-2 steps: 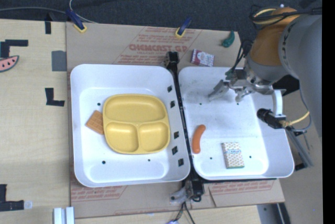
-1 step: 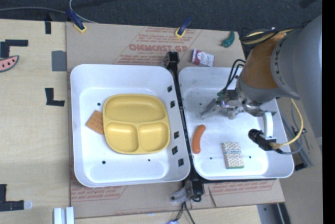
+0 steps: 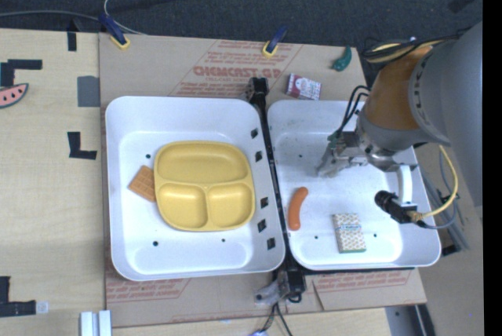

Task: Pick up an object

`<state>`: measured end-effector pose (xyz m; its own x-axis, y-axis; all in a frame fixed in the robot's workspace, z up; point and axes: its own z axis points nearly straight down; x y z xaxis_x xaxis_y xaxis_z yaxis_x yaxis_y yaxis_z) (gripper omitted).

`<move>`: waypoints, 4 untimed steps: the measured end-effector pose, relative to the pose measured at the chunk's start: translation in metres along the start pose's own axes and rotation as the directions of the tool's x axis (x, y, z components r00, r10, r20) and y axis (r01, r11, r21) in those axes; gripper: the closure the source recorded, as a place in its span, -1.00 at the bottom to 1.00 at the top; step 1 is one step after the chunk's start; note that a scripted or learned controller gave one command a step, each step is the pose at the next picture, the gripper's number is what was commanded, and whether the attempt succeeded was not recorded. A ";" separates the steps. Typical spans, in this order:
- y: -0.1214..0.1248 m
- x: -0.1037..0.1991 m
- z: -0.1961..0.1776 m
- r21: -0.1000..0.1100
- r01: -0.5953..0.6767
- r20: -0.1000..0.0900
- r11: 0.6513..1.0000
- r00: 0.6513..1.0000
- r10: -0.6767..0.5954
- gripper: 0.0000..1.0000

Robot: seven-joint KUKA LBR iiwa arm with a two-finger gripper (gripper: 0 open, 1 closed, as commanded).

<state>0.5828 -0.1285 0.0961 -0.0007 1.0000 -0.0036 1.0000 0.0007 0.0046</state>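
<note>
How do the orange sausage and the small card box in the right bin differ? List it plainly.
Shape: the orange sausage is a slim, rounded, slightly curved rod; the small card box is flat and rectangular.
Colour: the sausage is plain orange; the box is tan with a pale printed label.
Place: the sausage lies near the right bin's left wall; the box lies nearer its front edge, further right.
Both lie flat and lengthwise on the bin floor, apart from the gripper.
</note>
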 end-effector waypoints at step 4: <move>0.000 0.002 -0.018 0.002 0.003 -0.003 1.000 1.000 -0.003 1.00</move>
<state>0.5829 -0.1266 0.1143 -0.0034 1.0000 -0.0009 1.0000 0.0034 0.0024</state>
